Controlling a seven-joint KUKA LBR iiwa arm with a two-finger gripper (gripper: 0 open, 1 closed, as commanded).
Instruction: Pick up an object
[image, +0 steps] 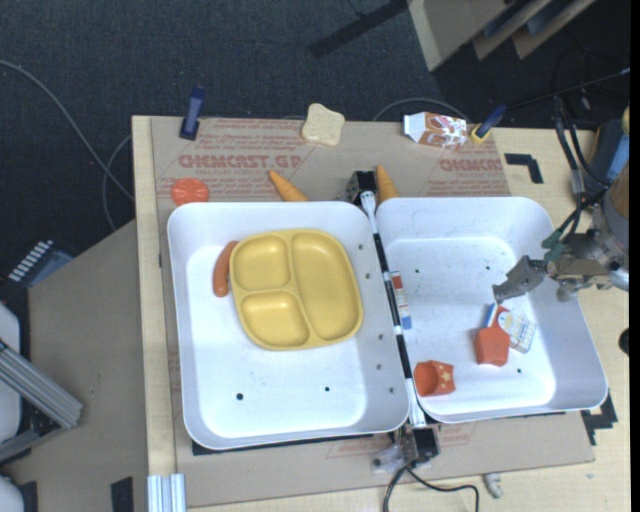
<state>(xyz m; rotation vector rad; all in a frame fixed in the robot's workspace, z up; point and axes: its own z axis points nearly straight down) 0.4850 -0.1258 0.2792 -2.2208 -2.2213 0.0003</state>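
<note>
Two shallow white bins sit side by side on a cardboard-covered bench (250, 150). Filling much of the left bin (200, 400) is a yellow divided plate (295, 288) with three compartments, and an orange-red sausage (221, 270) lies touching the plate's left edge. Across the right bin (450, 250) reaches the grey arm, entering from the right; its gripper (503, 289) hangs over the bin's right half, just above a small printed carton (517, 329). Whether its fingers are parted or closed I cannot tell. Touching the carton's left side is an orange-red block (491, 346), and a smaller red crumpled piece (434, 377) lies near the bin's front left corner. Beyond the bins rest a slice of toy bread (323, 123) and a toy carrot (287, 187).
</note>
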